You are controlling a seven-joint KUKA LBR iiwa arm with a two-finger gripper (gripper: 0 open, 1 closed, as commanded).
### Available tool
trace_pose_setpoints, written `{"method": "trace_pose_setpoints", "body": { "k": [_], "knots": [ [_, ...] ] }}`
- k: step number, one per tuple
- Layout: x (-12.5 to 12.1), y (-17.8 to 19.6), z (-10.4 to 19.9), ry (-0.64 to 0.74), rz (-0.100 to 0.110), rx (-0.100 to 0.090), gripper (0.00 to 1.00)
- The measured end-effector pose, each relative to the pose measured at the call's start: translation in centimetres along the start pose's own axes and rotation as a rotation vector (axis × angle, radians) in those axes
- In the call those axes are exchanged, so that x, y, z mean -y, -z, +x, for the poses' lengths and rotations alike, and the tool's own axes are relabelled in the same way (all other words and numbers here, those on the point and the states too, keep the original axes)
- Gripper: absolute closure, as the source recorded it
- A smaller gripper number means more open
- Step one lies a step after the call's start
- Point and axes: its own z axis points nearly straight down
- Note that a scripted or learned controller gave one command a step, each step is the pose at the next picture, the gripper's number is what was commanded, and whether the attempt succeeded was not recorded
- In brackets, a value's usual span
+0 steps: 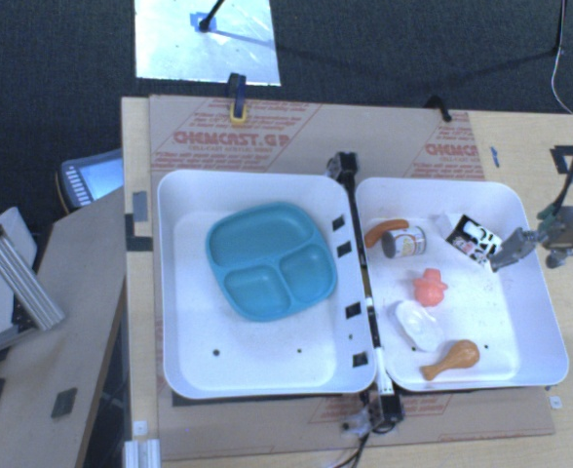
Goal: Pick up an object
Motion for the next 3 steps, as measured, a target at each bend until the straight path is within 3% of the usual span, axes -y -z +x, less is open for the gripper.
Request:
{"method": "trace_pose_setpoints", "body": {
  "k": [1, 3],
  "knots": [
    [-0.2, 0.5, 0.0, 0.003, -0.01, 0.002, 0.0],
    [-1.2, -11.5, -0.1, 0.001, -0.005, 0.0, 0.0]
  ]
}}
